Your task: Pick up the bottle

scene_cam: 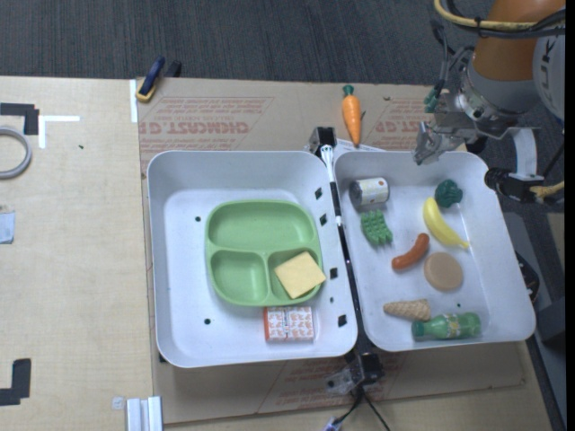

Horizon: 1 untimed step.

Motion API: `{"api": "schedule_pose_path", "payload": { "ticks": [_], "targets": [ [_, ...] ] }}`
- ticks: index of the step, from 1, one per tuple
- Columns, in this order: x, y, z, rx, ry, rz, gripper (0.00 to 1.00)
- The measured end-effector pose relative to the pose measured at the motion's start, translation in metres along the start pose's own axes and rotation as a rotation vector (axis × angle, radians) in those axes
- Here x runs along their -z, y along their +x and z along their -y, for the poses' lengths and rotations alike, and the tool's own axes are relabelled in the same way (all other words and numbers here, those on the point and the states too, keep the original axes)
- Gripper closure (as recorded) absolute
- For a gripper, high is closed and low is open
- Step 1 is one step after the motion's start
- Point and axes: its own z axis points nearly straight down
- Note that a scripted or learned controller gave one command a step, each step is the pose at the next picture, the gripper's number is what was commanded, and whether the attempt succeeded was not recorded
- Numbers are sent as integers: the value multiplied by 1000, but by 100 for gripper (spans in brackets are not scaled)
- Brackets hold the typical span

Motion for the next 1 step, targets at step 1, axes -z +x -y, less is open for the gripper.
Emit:
{"api": "schedule_pose_path", "payload": {
  "ticks": [1],
  "targets": [
    [18, 69, 56, -107, 2, -1, 100]
  ]
}}
